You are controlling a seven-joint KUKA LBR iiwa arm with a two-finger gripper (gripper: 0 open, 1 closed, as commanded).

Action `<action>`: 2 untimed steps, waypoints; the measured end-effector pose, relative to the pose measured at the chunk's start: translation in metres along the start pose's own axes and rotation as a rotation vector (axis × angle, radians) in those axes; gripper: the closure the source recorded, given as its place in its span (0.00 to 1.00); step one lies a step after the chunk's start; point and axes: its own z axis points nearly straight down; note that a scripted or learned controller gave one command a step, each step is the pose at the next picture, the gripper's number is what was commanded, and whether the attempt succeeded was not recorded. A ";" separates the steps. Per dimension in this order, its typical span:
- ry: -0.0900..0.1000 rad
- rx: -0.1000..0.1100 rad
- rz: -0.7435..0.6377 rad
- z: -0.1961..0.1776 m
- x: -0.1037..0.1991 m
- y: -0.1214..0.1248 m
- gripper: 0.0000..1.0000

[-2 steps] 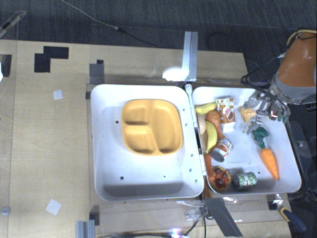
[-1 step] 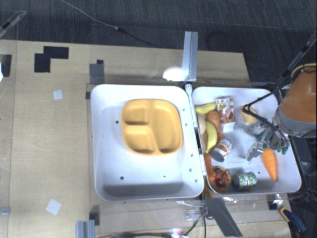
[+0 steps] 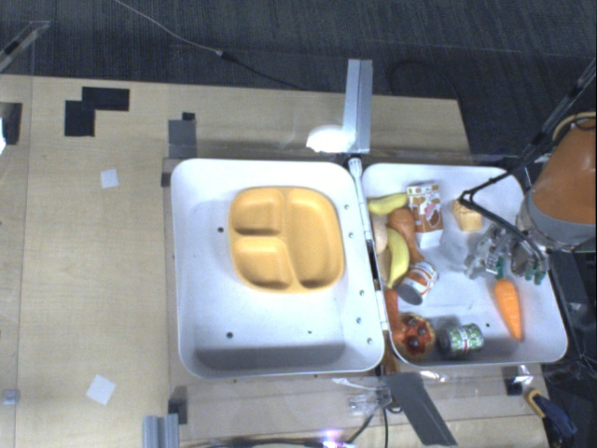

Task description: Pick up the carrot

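The pincer (image 3: 505, 258) hangs low over the right bin (image 3: 550, 348), at the right edge of the frame, below the arm's orange band (image 3: 569, 187). Whether it is wide or narrow cannot be told from this view; its metal parts blur together. Nothing is seen clamped in it.

Just below the pincer, toward the lower right of the frame, lies the carrot (image 3: 508, 308) on the bin floor, its thick end near the pincer and its tip pointing down the frame. It looks close to the pincer, perhaps touching; that is hard to judge.

Left of the carrot, near the bottom wall, rests a green can (image 3: 461, 339) on its side, and beside it a dark round item with red and orange contents (image 3: 416, 334). Higher up are a small tipped can (image 3: 419, 280), two bananas (image 3: 395, 241), a brown oblong piece (image 3: 404, 223), a small printed carton (image 3: 424, 205) and a pale yellowish lump (image 3: 466, 216).

The left bin (image 3: 201, 278) holds a yellow divided plate (image 3: 284, 237). Both bins sit on the light wooden surface (image 3: 84, 278).
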 end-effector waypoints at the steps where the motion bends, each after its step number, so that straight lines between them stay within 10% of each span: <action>1: 0.014 0.001 -0.013 0.004 0.062 -0.007 1.00; 2: 0.008 0.001 0.225 -0.103 0.078 0.032 1.00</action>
